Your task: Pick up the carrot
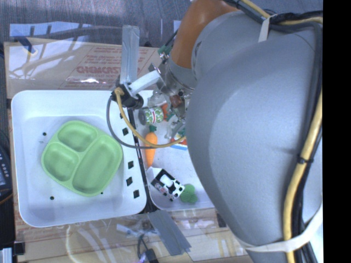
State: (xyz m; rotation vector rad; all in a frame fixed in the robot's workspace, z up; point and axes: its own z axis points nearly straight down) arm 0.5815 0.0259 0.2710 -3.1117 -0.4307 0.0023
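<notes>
The carrot (pixel 149 148) is orange with a small green top. It lies at the left edge of the right bin (pixel 164 201), right beside the divider between the two bins. The gripper (pixel 173 115) hangs below the orange wrist band, just above and to the right of the carrot's green end. The bulky grey arm hides most of the gripper. Nothing can be seen held in it.
A small can with a green label (pixel 152 115) lies next to the gripper. A black-and-white toy (pixel 167 185) and a green broccoli piece (pixel 189 194) sit near the right bin's front. The left bin (pixel 27 201) holds a green divided plate (pixel 82 156). A black cable (pixel 118 130) loops over the divider.
</notes>
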